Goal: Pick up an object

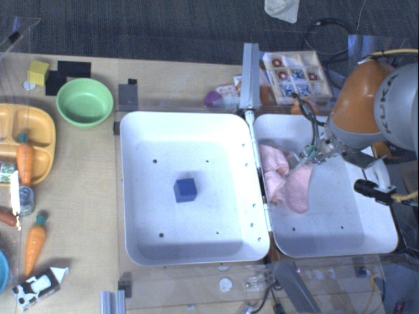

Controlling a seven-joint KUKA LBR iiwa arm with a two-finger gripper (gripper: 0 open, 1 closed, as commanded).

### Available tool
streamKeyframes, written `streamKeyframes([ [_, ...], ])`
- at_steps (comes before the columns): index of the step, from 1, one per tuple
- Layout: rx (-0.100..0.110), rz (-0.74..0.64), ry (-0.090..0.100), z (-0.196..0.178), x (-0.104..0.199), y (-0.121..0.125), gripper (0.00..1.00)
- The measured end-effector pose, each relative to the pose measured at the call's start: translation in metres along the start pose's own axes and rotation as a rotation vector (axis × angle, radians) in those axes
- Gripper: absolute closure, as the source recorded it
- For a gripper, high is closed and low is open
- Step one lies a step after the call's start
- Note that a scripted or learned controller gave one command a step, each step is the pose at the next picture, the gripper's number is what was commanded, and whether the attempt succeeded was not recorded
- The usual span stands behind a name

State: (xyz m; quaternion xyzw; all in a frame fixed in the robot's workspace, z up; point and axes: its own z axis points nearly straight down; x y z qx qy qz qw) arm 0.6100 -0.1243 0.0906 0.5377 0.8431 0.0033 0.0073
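Note:
A pink cloth [283,177] lies crumpled along the left wall of the right bin [340,234]. One corner of it is drawn up into a point that ends between the fingertips of my gripper [308,156]. The gripper hangs over the upper middle of that bin and is shut on this corner. A small blue cube [186,189] sits alone near the middle of the left bin [163,241], far from the gripper.
The arm's orange band [360,103] and grey body cover the right bin's far right corner. A green bowl [84,101], a yellow tray [36,133] and toy carrots [34,241] lie on the bench at the left. A picture card [296,76] sits behind the bins.

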Motion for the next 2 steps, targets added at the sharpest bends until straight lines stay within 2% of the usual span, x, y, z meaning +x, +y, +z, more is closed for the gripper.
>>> streamKeyframes([
  [1,-0.009,0.000,-0.004,-0.014,-0.001,0.004,1.00],
  [2,0.001,-0.285,0.002,-0.097,0.040,0.085,1.00],
])
